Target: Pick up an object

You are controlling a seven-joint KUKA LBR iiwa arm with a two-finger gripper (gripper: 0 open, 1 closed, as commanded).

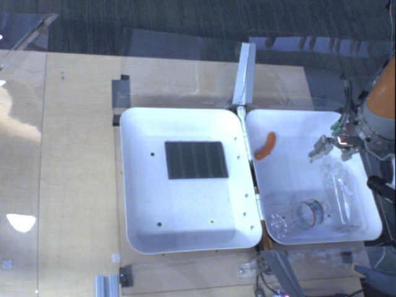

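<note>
My gripper (334, 150) hangs over the right bin (291, 122), near its right side, with the grey arm and orange band (382, 94) rising behind it. Its fingers (320, 148) are spread open and nothing sits between them. Just below the gripper a clear plastic bottle (341, 193) lies lengthwise in the bin. A clear cup (298, 217) lies on its side near the bin's front edge. An orange sausage-shaped object (266, 146) rests at the bin's left, well to the left of the gripper.
The left bin (142, 215) holds a flat dark grey rectangle (195, 159). A metal divider post (244, 82) stands behind the seam between the bins. Wooden bench top (68, 166) stretches to the left.
</note>
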